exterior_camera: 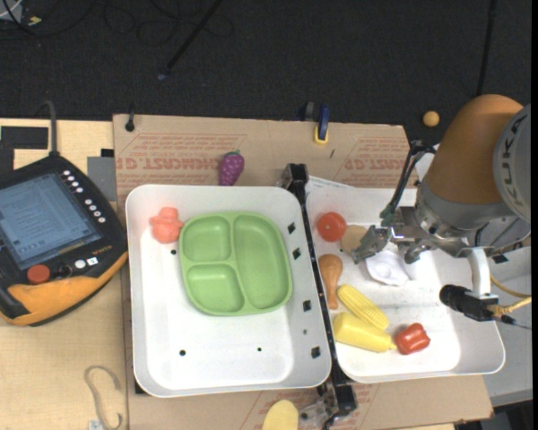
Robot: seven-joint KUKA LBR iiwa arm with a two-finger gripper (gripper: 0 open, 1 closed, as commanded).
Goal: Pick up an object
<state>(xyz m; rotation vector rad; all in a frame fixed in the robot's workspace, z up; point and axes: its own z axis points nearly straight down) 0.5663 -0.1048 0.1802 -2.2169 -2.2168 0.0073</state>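
My gripper [390,247] hovers over the upper middle of the right bin [484,356], fingers spread apart with nothing between them, so it is open. Just below it lies a crumpled white object [391,270]. To its left sit a red tomato [331,226] and an orange-brown piece [329,270]. Nearer the bin's front lie a corn cob [361,305], a yellow piece [359,334] and a red pepper [412,339].
The left bin [215,356] holds a green divided plate [235,263] and a pink toy [165,225]. Purple grapes [231,166] lie on the cardboard behind it. A teach pendant [45,231] rests at far left. A yellow object [281,415] lies at the front edge.
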